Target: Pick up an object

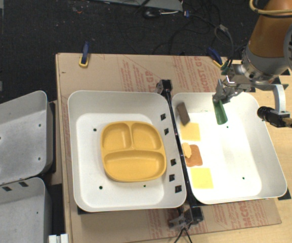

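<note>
**Green object in the gripper over the right bin**

Green object (220, 112), a short cylinder, hangs from the gripper (220, 101), apparently clenched between its fingers, above the far part of the right bin (252, 186). Nearer the divider than the green object lie a dark block (183, 113), two yellow squares (191, 131) and an orange-brown piece (193, 155). To finish well, lifting straight and slowly seems wise, since the grip is on the cylinder's top end only. Red print on the cardboard (135, 70) is too faint to read.
</note>
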`<state>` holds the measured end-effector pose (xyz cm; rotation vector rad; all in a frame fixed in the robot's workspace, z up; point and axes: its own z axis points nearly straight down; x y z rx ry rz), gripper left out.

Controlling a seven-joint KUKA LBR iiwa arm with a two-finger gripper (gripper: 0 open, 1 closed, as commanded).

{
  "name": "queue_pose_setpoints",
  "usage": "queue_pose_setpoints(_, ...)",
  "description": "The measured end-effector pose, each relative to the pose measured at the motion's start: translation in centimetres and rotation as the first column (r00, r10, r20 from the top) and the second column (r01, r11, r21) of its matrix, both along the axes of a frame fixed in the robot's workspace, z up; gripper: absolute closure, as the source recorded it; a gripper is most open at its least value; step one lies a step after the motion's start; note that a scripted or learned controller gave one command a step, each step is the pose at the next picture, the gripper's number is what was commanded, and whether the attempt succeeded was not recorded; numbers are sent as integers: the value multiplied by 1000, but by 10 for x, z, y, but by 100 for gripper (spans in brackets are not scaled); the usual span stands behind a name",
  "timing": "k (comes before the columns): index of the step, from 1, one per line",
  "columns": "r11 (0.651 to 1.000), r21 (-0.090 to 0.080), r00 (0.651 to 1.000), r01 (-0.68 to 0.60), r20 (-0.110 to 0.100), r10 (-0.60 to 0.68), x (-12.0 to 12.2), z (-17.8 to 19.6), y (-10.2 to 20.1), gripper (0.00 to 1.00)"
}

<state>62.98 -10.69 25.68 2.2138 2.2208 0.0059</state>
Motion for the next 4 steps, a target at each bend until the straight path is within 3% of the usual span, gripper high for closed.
queue_pose_setpoints(2,1000,3,1000,-4,-7,4,-26,2,90,100)
queue_pose_setpoints(4,1000,2,1000,-3,-10,3,-48,-25,189,100)
